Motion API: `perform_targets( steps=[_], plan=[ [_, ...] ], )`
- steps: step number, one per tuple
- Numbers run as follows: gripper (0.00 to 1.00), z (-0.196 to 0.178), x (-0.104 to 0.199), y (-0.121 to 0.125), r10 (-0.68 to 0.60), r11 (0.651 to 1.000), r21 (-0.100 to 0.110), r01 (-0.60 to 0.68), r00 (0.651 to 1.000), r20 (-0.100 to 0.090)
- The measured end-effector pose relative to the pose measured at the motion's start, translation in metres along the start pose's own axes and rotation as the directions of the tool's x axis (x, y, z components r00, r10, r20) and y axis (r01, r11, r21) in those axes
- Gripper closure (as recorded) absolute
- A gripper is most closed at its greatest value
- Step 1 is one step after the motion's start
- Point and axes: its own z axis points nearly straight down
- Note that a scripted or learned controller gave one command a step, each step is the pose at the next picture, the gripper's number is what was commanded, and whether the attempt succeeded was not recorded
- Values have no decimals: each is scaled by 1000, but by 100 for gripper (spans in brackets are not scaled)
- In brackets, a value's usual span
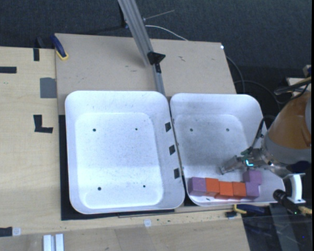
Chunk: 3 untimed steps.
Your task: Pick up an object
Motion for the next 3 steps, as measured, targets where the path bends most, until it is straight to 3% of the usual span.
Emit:
perform_targets(
  steps=[3],
  plan=[
    [0,0,0,0,0,1000,0,0,1000,0]
  ],
)
